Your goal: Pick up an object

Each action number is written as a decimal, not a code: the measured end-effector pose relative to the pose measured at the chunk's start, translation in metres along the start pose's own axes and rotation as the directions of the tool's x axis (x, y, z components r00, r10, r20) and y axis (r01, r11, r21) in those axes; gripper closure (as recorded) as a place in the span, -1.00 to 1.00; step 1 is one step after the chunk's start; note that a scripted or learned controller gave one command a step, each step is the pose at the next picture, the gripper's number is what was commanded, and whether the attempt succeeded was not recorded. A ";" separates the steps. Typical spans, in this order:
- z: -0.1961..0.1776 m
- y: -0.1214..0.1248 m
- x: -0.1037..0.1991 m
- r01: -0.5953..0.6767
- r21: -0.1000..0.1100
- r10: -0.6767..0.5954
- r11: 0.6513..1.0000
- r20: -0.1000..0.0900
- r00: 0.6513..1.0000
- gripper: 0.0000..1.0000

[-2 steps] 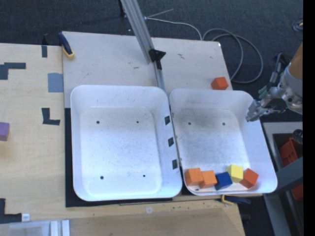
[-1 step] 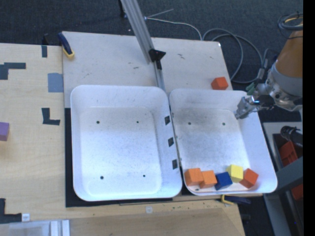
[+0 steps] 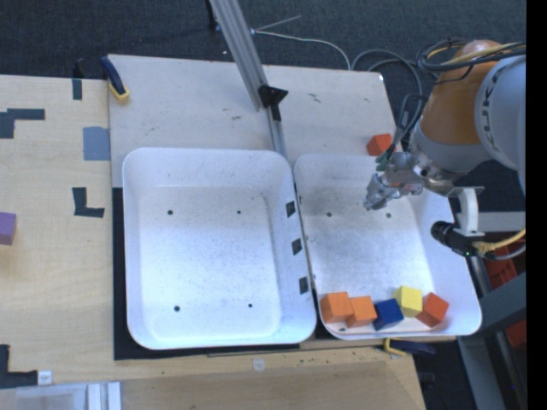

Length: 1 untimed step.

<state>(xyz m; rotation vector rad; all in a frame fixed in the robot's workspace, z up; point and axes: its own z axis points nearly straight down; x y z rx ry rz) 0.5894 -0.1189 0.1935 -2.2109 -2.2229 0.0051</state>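
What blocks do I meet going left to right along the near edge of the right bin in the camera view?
Orange block → second orange block → blue block → yellow block → red-orange block, all against the right bin's near wall.

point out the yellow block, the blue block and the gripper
yellow block point(image 3: 410, 299), camera view, middle of its top face
blue block point(image 3: 387, 313), camera view, middle of its top face
gripper point(image 3: 377, 198), camera view, its fingertips
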 end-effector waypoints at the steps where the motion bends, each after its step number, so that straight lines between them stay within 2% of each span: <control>1: -0.110 -0.007 0.003 -0.003 -0.014 0.003 1.000 0.004 1.000 1.00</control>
